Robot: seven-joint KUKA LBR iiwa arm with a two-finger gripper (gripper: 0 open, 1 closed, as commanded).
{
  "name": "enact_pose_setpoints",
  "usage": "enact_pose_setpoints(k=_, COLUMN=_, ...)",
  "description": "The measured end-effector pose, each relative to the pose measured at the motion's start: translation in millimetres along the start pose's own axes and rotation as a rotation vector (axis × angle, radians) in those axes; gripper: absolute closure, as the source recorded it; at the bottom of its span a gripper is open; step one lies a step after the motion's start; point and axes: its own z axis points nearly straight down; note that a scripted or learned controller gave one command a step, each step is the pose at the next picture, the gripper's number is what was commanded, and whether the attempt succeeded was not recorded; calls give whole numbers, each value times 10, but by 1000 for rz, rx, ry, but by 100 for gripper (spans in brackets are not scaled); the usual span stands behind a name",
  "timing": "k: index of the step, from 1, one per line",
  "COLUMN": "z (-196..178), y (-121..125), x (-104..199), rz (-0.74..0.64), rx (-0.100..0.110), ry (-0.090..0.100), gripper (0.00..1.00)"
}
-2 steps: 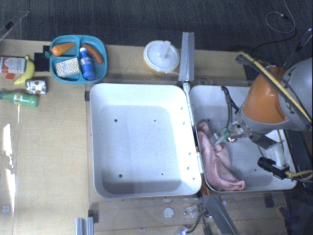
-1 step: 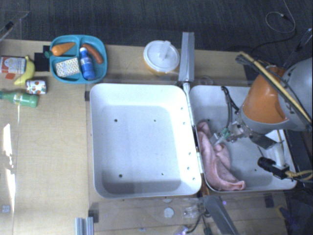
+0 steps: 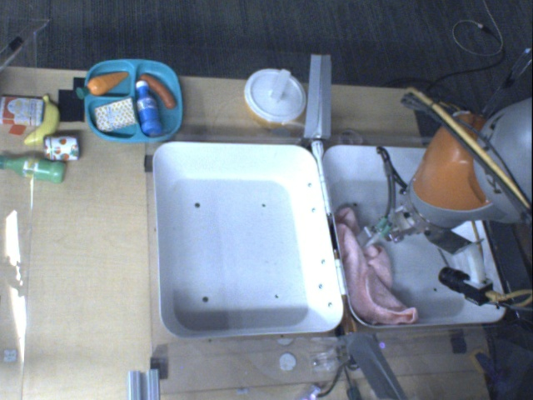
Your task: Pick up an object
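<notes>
A crumpled pink cloth [image 3: 366, 269] lies along the left wall of the right bin [image 3: 433, 307], running from its middle down to the front edge. My gripper [image 3: 381, 230] hangs low over the cloth's upper right part, at or just above the fabric. The grey arm with its orange band [image 3: 445, 177] reaches in from the right and covers the bin's back right area.
The left bin [image 3: 241, 223] sits beside the right one, with a metal divider post [image 3: 316, 98] behind them. On the bench stand a white lidded cup [image 3: 275, 96], a blue tray of toy food [image 3: 133, 100], a banana [image 3: 43, 122], a can [image 3: 61, 147] and a green bottle [image 3: 33, 168].
</notes>
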Motion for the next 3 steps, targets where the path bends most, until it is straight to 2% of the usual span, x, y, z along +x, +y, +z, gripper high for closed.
enact_pose_setpoints(k=1, z=0, y=0, x=0, rz=0, rx=0, ry=0, gripper=0)
enact_pose_setpoints(k=2, z=-777, y=165, x=-188, rz=-13, rx=13, ry=6, gripper=0)
enact_pose_setpoints(k=3, z=2, y=-118, x=-2, rz=-91, rx=1, ry=1, gripper=0)
